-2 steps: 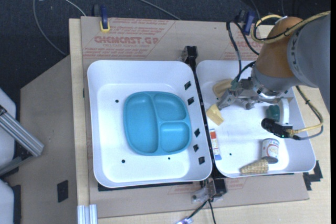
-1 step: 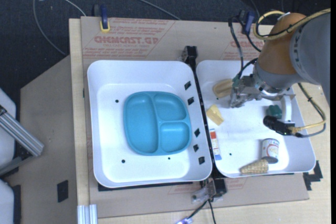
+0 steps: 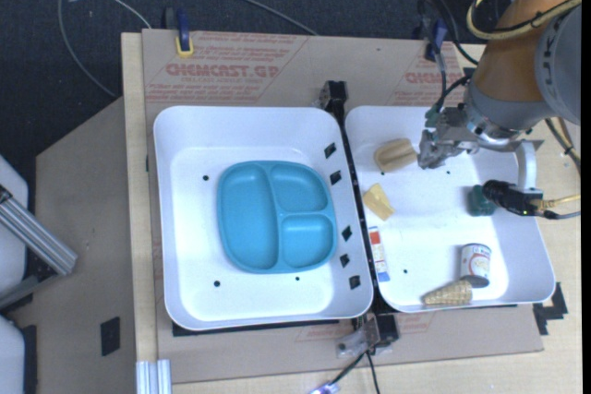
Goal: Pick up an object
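Note:
In the right bin [image 3: 517, 244] lie several small things. A tan bread-like block [image 3: 394, 154] sits near the bin's far left. Below it is a yellow wedge [image 3: 377, 201]. A small can [image 3: 475, 261] and a waffle cone [image 3: 448, 294] rest near the front edge. A small teal thing [image 3: 480, 199] lies at mid right. My gripper [image 3: 432, 154] hangs low over the far part of this bin, just right of the tan block, with nothing visibly held.
The left bin [image 3: 185, 152] holds a blue divided plate [image 3: 276, 215]. A thin red, white and blue packet [image 3: 379, 254] lies along the right bin's left wall. Black clips line the divider between the bins. The arm crosses the right bin's far right corner.

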`<state>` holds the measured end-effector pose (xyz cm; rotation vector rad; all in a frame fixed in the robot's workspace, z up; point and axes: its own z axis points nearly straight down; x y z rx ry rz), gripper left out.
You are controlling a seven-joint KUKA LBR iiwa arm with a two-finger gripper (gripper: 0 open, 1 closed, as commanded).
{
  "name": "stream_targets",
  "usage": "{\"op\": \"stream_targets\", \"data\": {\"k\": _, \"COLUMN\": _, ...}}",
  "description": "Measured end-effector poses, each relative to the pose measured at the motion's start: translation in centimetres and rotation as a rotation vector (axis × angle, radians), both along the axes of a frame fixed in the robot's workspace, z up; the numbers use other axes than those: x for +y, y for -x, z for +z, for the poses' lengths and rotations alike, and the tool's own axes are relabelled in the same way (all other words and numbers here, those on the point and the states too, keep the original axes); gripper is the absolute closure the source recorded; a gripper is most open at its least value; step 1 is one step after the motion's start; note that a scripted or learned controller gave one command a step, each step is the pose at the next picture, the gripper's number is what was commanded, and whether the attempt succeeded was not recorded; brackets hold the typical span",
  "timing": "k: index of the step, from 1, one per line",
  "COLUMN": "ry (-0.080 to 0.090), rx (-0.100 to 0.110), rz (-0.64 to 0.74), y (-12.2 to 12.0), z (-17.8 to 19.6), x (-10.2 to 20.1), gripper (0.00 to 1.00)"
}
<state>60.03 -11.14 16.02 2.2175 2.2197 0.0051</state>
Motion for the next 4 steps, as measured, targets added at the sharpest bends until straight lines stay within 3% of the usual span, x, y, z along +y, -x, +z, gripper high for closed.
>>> {"op": "stream_targets", "data": {"k": 2, "ry": 0.000, "rx": 0.000, "rz": 0.000, "y": -0.2, "z": 11.7, "x": -0.6, "gripper": 1.00}}
{"op": "stream_targets", "data": {"k": 4, "ry": -0.002, "rx": 0.008, "rz": 0.002, "y": 2.0, "z": 11.8, "x": 10.0, "gripper": 1.00}}
